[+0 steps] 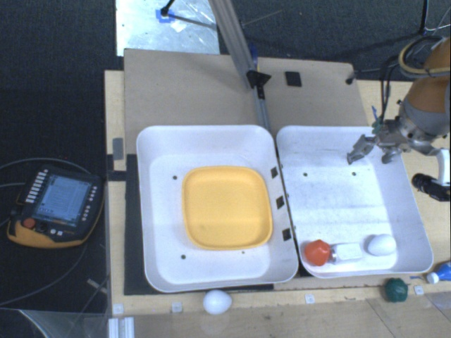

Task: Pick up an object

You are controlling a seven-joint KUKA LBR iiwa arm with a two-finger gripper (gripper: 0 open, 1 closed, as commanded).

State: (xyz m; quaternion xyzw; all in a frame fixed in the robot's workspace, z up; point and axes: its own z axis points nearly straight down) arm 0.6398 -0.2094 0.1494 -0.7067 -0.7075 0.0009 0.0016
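Your gripper [372, 150] sits at the upper right of the frame, over the far edge of the right bin [352, 189], and its two fingers [358, 151] look spread and released, with nothing between them. Every pickable thing in that bin lies along the near wall, at the lower right of the frame: an orange-red ball [317, 252], a small white block [347, 252] just beside it and seemingly touching it, and a white egg-shaped object [381, 245] a little further right.

That is where your trouble will come from, in my judgement. The three pieces are crowded against the bin wall, so fingers coming down there may strike the rim or land astride two things at once. The ball and the egg shape are rounded and likely to roll or squirt out as the fingers close. White things on a white bin floor may also give poor contrast for aiming.

The left bin [158, 189] holds a yellow square plate [227, 207], lying flat in its middle; it looks too wide and too shallow for an easy grasp.

Outside the bins, on the bench [310, 97], a second white egg [217, 302] rests below the left bin and a dark green ball [395, 289] lies at the lower right.
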